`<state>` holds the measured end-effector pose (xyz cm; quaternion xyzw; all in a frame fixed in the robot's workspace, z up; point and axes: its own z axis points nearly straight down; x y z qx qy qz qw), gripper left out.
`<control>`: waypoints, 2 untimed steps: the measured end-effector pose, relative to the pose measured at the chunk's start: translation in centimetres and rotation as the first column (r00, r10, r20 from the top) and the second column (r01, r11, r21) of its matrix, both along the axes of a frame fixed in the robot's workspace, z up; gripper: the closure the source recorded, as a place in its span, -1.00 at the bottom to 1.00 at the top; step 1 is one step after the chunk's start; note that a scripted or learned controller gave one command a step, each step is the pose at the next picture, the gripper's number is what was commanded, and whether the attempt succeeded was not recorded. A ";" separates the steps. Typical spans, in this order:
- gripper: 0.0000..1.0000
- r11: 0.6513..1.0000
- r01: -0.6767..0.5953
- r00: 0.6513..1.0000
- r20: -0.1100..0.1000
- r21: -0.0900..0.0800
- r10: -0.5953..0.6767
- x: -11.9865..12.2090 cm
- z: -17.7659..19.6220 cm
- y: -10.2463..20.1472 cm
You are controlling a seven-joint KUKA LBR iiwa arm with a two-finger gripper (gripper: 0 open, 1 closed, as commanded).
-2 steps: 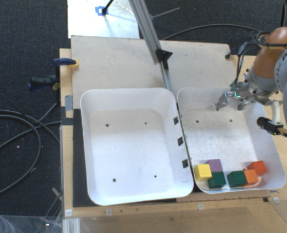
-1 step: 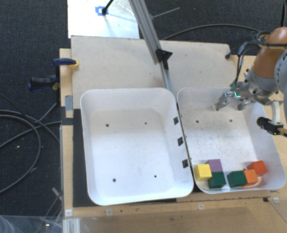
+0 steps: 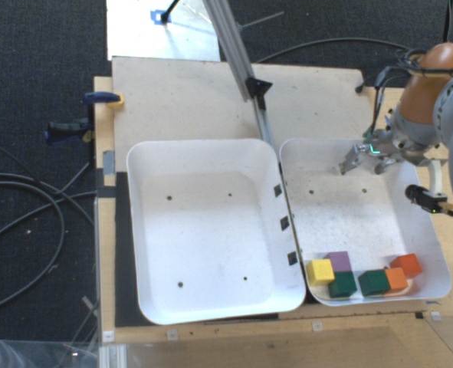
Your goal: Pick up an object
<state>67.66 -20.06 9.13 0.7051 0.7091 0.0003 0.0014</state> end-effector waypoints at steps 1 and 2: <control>-1.00 1.000 -0.003 1.000 -0.004 0.004 0.003 -3.5 -0.1 6.0; 1.00 1.000 0.000 1.000 0.004 0.001 0.000 -3.3 1.1 5.6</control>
